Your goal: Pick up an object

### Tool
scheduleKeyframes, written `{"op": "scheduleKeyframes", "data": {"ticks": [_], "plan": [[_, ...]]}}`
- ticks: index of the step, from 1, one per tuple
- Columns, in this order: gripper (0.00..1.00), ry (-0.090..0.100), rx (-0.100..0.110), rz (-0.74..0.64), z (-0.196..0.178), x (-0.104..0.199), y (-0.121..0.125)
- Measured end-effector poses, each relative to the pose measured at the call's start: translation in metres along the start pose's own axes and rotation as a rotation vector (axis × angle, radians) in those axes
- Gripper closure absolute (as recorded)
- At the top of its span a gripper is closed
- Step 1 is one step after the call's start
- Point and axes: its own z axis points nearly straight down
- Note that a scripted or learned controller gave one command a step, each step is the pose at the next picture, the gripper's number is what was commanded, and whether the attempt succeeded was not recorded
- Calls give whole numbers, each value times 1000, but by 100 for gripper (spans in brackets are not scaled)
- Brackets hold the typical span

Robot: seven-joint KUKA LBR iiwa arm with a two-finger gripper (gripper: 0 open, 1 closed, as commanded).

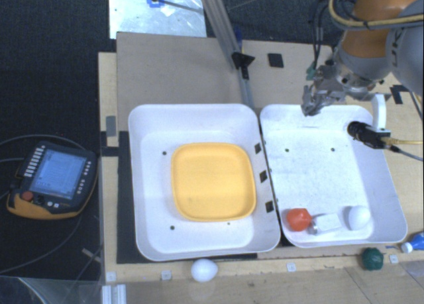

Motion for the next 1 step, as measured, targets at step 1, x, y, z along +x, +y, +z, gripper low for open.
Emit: {"op": "scheduleKeyframes", "data": {"ticks": [1], "plan": [[100,0,2,0,12,45,-16]]}}
